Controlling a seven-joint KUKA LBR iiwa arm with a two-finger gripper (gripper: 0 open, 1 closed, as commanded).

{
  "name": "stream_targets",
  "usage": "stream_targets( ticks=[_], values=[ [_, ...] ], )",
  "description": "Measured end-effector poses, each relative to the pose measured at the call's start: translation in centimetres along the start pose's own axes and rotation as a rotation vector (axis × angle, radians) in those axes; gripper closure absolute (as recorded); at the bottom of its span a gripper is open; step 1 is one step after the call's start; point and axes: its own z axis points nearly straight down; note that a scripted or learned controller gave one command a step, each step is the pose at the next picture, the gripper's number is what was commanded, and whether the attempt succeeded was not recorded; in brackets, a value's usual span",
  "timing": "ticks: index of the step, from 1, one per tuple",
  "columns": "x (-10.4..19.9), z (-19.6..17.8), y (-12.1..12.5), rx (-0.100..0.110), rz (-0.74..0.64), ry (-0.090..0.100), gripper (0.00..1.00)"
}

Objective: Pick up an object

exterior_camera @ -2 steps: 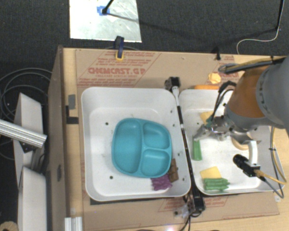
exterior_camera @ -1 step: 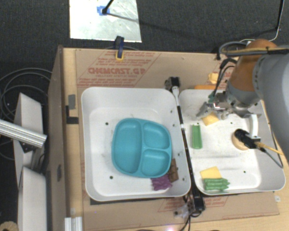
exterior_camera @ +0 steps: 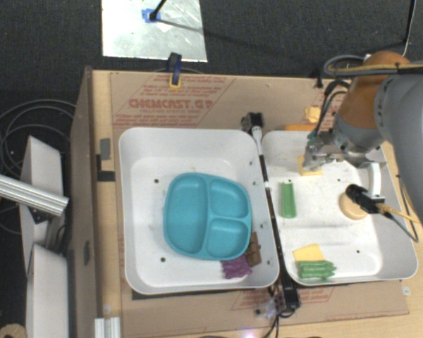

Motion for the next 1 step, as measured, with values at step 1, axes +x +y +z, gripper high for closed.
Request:
stream_targets(
  ticks=[1],
  values=[
    [-3.38,-3.27,-3.14,0.017,0.014,0.001,1.0]
  ],
)
